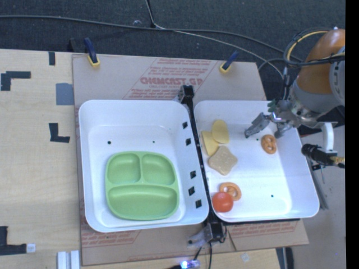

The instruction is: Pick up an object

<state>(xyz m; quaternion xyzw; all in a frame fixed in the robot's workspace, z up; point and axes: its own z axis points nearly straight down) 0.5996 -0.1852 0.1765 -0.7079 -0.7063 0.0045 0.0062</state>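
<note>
Claw, fingers spread and grasping nothing, poised over the right bin just above the pretzel, with cheese slices, bread and tomato lying to their left.

It looked like a robotics lab. Clamps pinned cardboard to the bench; cables trailed behind.

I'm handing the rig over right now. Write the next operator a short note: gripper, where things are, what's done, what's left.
Gripper: open, holding nothing, over the right white bin, just above-left of the small orange pretzel-shaped piece.
Same bin: two yellow slices, a tan toast-like slice, an orange ring, a red tomato-like ball.
Left white bin: green divided plate.
Done: nothing picked.
Left: grasp and lift one object.
</note>
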